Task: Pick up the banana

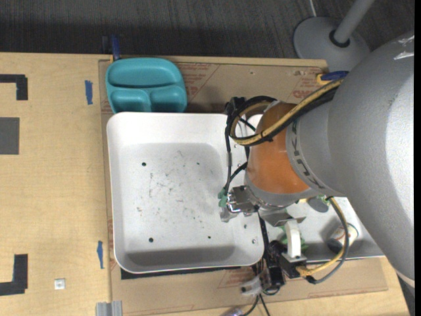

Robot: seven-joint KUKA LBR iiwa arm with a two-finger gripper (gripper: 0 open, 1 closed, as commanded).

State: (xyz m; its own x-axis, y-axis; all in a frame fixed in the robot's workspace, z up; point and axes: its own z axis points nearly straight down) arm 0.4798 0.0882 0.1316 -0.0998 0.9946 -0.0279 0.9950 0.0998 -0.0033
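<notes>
My grey arm with its orange band (273,157) reaches in from the right and hangs low over the right bin (352,219), covering nearly all of it. The gripper (263,210) sits beneath the wrist, close to the wall shared by the two bins, and the arm's bulk hides its lower end. Whatever lies in the right bin under the arm is hidden. Looped black and yellow cables (247,120) run along the wrist.
The left white bin (125,176) has a scuffed floor. A teal divided tray (146,85) stands behind it against the back edge. A grey stand base (322,35) sits at the back right. Brown bench surface spreads to the left.
</notes>
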